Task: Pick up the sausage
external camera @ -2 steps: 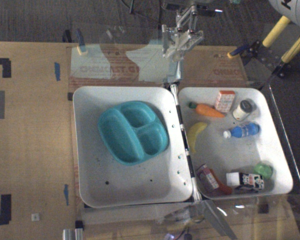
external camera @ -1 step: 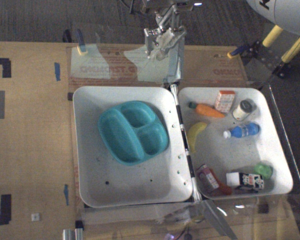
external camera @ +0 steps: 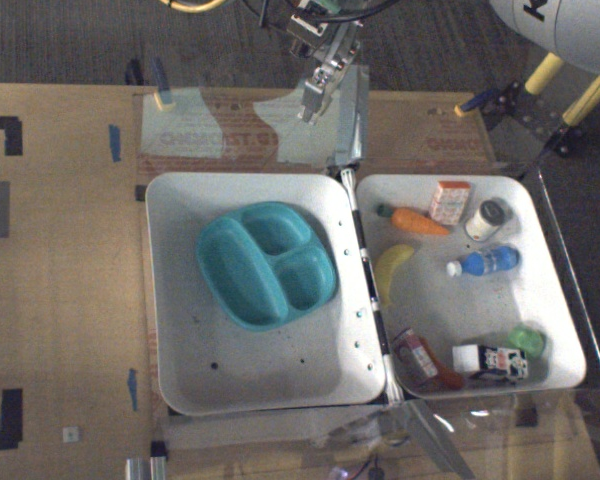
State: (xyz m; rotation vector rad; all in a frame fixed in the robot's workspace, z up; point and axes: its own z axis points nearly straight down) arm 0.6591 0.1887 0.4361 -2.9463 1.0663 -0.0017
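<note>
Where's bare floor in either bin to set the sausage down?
Left bin: a broad strip in front of the teal divided plate. Right bin: a patch between blue bottle and milk carton. Its back and front edges are crowded.

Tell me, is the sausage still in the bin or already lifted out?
Still in. The sausage lies flat on the floor of the right bin, by its near-left corner; the end effector is beyond both bins.
</note>
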